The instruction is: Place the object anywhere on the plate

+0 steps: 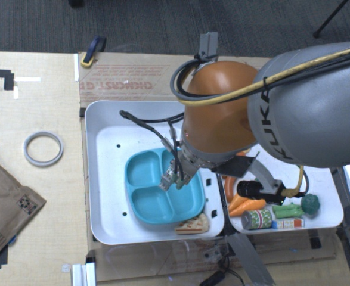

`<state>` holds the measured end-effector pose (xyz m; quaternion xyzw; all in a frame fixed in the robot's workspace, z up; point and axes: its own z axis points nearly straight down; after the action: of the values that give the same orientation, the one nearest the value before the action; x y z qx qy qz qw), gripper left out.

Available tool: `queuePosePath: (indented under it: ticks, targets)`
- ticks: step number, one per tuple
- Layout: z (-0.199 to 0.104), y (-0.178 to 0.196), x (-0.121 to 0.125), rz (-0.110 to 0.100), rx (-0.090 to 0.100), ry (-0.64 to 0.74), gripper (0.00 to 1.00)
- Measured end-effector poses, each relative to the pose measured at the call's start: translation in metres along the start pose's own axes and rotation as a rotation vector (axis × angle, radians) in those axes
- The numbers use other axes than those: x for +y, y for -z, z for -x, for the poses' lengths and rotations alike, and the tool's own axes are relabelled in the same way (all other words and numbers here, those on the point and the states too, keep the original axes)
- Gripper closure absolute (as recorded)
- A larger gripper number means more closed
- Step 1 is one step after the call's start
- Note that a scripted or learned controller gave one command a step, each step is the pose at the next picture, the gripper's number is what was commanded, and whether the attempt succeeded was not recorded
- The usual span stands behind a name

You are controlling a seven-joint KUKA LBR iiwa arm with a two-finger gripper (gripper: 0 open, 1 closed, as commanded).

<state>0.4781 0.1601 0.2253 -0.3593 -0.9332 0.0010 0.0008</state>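
Hovering fingers (173, 180), glossy teal sectioned plate (154, 204)

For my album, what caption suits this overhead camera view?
Robot arm's gripper poised above a blue divided plate in the left white bin.

A blue divided plate (157, 189) with three compartments lies flat in the left bin. A toast-like sandwich slice (192, 224) lies just beside the plate's near right corner, on the bin floor.
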Motion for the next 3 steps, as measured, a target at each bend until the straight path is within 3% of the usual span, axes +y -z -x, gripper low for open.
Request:
queuePosePath:
  ticks: [1, 2, 3]
  targets:
    - [0.036, -0.116, -0.031, 0.017, -0.014, 0.046, 1.00]
    - [0.040, -0.117, -0.032, 0.019, -0.021, 0.042, 0.00]
    - [0.126, -0.034, -0.054, 0.002, -0.002, -0.256, 0.00]
